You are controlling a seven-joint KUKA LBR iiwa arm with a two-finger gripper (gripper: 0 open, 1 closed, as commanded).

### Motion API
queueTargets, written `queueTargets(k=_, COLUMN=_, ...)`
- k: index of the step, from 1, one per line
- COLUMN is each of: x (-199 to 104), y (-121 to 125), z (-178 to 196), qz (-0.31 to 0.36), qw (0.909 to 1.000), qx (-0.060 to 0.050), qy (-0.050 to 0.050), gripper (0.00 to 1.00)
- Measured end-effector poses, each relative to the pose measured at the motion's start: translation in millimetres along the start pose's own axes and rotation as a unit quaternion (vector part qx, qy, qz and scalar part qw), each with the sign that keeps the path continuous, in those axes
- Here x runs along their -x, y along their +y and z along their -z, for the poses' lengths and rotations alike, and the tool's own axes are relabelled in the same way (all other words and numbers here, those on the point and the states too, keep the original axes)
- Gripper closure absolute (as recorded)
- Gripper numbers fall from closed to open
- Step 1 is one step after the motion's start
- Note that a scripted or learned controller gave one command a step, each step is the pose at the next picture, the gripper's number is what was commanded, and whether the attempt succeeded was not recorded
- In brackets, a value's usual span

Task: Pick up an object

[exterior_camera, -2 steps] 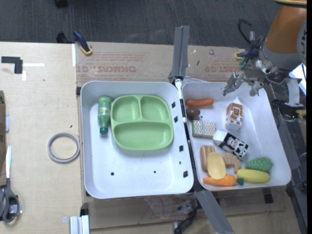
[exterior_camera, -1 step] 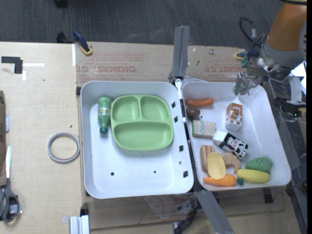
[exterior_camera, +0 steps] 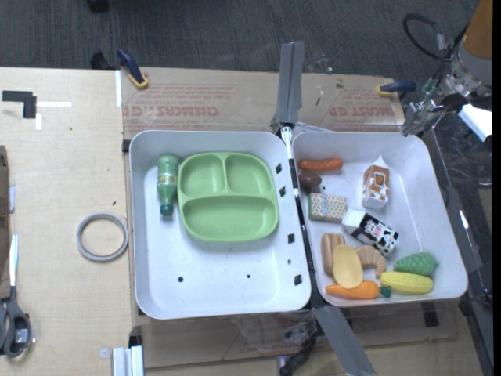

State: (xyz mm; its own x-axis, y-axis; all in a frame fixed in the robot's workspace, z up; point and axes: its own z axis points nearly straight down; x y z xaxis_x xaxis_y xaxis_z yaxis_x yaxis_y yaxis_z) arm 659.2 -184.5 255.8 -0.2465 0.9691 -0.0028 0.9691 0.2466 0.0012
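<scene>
Two white bins sit side by side on the table (exterior_camera: 63, 178). The left bin (exterior_camera: 211, 288) fills the middle of the frame; the right bin (exterior_camera: 423, 178) lies just beside it toward the right.

In the left bin, a green divided plate (exterior_camera: 228, 196) lies flat in the upper half, with three compartments. A green bottle (exterior_camera: 167, 183) lies just left of the plate, near the bin's left wall.

The right bin holds a crowd of toy foods. A sausage (exterior_camera: 321, 164) lies at the upper left, with a small brown piece (exterior_camera: 311, 182) just below it. A patterned block (exterior_camera: 327, 207) sits under that. A small carton (exterior_camera: 376, 186) stands in the upper middle. A black-and-white box (exterior_camera: 374, 233) lies near the centre. Along the lower edge, a tan loaf (exterior_camera: 332, 251) and a yellow oval piece (exterior_camera: 347, 266) touch each other, with a carrot (exterior_camera: 354, 291) below them. A corn cob (exterior_camera: 406, 283) lies at the lower right, touching a green vegetable (exterior_camera: 415, 263) just above it.

The arm (exterior_camera: 477, 34) enters at the upper right of the frame, and the gripper (exterior_camera: 423, 110) hangs just outside the right bin's upper right corner, above the table edge, apart from all the objects. Cables and dark parts clutter it, so I cannot tell how far it is open; nothing is seen in its grasp.

On the table left of the bins lie a tape ring (exterior_camera: 102, 236) and, at the lower left edge, scissors (exterior_camera: 14, 323).
</scene>
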Motion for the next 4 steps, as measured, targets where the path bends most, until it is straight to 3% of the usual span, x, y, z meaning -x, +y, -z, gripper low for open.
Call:
queueTargets(k=1, x=-0.2, y=0.1, z=0.0, qz=0.0, qw=1.0, qx=0.0, qy=0.0, gripper=0.0)
queueTargets(k=2, x=-1.6, y=-22.9, z=-28.5, qz=0.103, qw=0.9947, qx=0.0, qy=0.001, gripper=0.0)
queueTargets(k=3, x=-42.4, y=-41.7, z=-141.4, qz=0.115, qw=0.9933, qx=0.009, qy=-0.006, gripper=0.0)
queueTargets(k=4, x=-19.1, y=11.6, z=-148.6, qz=0.013, qw=0.9998, qx=0.011, qy=-0.007, gripper=0.0)
